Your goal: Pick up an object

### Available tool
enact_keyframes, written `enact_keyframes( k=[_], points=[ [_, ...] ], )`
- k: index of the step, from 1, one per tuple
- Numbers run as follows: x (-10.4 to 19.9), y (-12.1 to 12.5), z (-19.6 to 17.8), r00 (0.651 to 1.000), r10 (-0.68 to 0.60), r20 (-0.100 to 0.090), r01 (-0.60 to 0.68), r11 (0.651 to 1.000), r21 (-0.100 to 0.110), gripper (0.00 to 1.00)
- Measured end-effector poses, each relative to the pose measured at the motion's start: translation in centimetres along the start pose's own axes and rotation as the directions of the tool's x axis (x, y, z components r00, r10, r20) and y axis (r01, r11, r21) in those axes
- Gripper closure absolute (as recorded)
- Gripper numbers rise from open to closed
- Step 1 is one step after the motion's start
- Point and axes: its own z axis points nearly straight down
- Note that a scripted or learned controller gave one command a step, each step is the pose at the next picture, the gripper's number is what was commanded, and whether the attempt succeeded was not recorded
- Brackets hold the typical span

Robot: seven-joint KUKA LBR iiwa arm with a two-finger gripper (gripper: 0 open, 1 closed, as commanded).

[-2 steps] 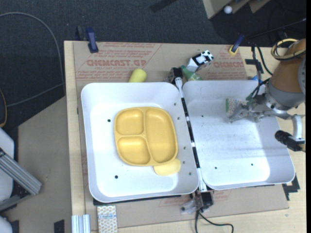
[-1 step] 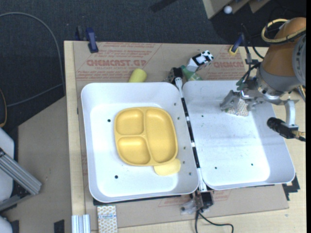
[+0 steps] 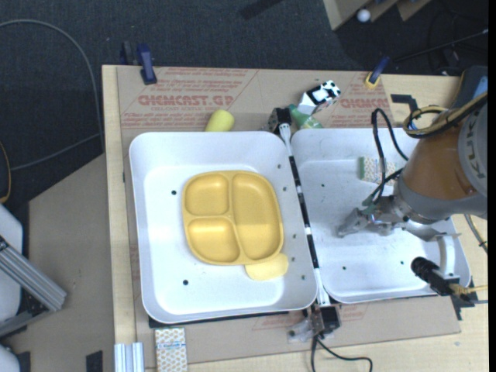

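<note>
My pincer (image 3: 350,225) low in right bin (image 3: 341,273); grip state unclear. Yellow tray (image 3: 232,215) looks light, stiff, slick; I'd grab rim.

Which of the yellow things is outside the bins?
The small yellow rounded object, lying on the bench above the left white bin. The yellow divided plate and the pale yellow flat piece beside it lie inside that bin.

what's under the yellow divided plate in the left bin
A pale yellow flat piece pokes out from beneath the yellow divided plate at its lower right edge, on the left bin floor. How far it extends underneath is hidden.
</note>
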Motion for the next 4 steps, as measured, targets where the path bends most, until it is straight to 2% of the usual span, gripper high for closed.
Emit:
enact_keyframes(
  k=[1,2,3,4],
  points=[
    [-6.8,6.3,-4.7,1.000,0.000,0.003,0.000,1.000,-0.004,0.00],
    [4.4,8.4,-10.1,1.000,-0.004,-0.001,0.004,1.000,-0.005,0.00],
    [-7.8,13.6,-8.1,1.000,0.000,0.003,0.000,1.000,-0.002,0.00],
    [-6.5,13.0,-2.2,1.000,-0.002,0.000,0.002,1.000,0.001,0.00]
  ],
)
